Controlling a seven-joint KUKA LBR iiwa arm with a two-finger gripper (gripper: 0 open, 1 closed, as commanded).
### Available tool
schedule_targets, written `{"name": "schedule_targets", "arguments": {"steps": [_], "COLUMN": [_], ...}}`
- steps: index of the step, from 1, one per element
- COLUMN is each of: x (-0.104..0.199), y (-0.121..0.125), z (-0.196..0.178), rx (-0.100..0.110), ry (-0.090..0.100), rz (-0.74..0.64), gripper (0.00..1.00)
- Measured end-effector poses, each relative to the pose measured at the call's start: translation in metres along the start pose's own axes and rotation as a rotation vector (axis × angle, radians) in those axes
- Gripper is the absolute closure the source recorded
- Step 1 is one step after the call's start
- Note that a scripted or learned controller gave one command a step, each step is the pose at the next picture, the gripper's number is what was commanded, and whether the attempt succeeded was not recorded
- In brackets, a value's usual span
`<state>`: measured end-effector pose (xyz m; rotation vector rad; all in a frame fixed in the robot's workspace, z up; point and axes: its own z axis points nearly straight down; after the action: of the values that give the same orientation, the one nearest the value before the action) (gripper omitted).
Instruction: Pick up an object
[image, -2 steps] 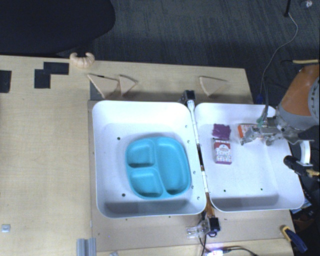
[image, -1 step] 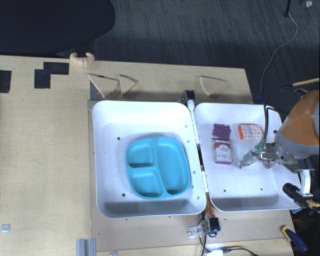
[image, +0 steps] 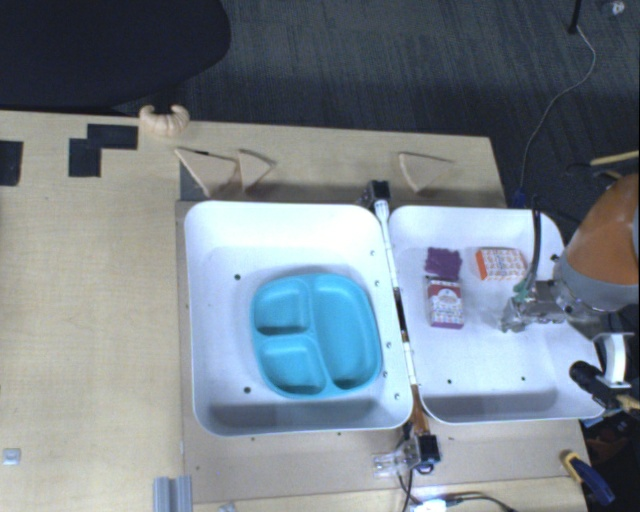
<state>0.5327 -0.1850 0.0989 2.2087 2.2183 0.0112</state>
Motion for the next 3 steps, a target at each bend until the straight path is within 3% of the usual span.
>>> {"name": "schedule_targets", "arguments": {"steps": [1, 2, 3], "x": [-0.017, -0.021, -0.021], "y": [0.092, 0.139, 0.138], "z": [0.008, -0.080, -0.079], "rx": [0.009, 0.006, 0.008], "ry": [0.002, 0.001, 0.002], "rz": [-0.002, -0.003, -0.002], "gripper": [1.00, 1.00, 0.00]}}
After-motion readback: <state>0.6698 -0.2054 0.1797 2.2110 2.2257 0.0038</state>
